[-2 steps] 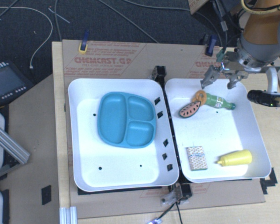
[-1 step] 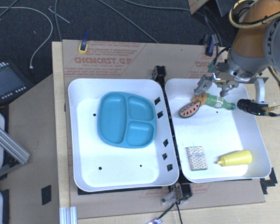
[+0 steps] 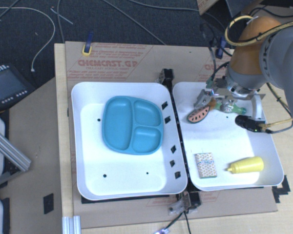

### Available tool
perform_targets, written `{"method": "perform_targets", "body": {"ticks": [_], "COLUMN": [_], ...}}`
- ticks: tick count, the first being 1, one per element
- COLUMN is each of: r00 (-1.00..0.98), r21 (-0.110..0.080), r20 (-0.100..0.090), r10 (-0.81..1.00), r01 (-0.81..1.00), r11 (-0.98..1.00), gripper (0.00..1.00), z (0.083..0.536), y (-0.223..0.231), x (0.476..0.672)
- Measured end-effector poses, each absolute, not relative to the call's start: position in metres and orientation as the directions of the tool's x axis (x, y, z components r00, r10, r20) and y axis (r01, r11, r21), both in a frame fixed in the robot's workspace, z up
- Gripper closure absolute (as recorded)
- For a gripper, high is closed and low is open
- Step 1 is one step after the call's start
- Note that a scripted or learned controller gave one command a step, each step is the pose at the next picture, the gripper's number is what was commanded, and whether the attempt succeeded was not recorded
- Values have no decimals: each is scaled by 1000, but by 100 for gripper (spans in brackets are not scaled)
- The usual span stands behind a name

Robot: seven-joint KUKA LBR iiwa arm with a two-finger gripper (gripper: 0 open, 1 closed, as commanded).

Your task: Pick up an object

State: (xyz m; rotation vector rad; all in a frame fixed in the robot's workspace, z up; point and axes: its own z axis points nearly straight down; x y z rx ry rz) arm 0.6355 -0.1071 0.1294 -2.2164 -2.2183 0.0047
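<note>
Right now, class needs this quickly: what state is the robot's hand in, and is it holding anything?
Hand: over the right bin, touching the watermelon slice toy; whether it grips the toy cannot be told.

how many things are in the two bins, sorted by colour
Blue: 1, the divided plate in the left bin
Yellow: 1, the bottle in the right bin
Tan patterned: 1, the small box in the right bin
Red-brown: 1, the watermelon slice by the gripper
Total: 4
</note>
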Motion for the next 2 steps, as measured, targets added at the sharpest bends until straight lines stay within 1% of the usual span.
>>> {"method": "perform_targets", "body": {"ticks": [1, 2], "r00": [0, 0], "r21": [-6, 0], "r20": [2, 2], "r10": [1000, 1000], "r01": [1000, 1000], "r11": [0, 0], "gripper": [0, 100], "z": [82, 97], "y": [-106, -106], "x": [635, 637]}}
